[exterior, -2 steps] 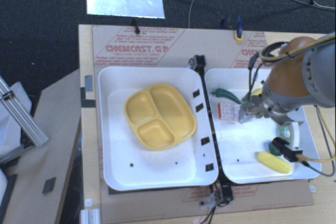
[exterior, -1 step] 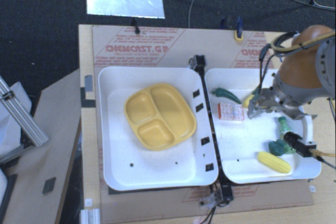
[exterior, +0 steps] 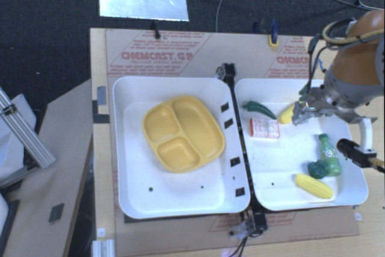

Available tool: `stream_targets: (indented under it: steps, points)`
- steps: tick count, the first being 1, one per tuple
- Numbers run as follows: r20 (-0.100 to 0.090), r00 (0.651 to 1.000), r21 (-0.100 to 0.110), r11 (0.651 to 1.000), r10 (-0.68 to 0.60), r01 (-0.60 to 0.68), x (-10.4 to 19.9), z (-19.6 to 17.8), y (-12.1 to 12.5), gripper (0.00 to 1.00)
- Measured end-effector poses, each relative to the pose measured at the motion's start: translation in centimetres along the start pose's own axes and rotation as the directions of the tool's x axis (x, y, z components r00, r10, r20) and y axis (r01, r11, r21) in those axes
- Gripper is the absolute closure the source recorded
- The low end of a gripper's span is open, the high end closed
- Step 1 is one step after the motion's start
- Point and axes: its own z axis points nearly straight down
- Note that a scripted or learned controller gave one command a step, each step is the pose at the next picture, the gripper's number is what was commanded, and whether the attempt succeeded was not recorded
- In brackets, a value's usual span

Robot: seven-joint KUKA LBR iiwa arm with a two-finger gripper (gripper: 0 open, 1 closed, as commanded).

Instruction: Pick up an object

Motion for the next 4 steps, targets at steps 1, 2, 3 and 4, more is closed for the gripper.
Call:
stream_targets:
  steps: [1,2,3,4]
  points:
    - [0.0,1.0,-0.002,1.0,-0.001,0.001,0.2,-6.4,-0.1,1.0]
    - [-0.004,1.0,0.005,1.0,-0.006,0.006,5.9,-4.9,-0.3,1.0]
    - [-0.003,1.0,0.007,1.0,-0.005,0.005,10.3,-4.1,-1.5,1.0]
    - [-0.004,1.0,0.007,1.0,-0.006,0.006,15.4,-2.9,-2.6,1.0]
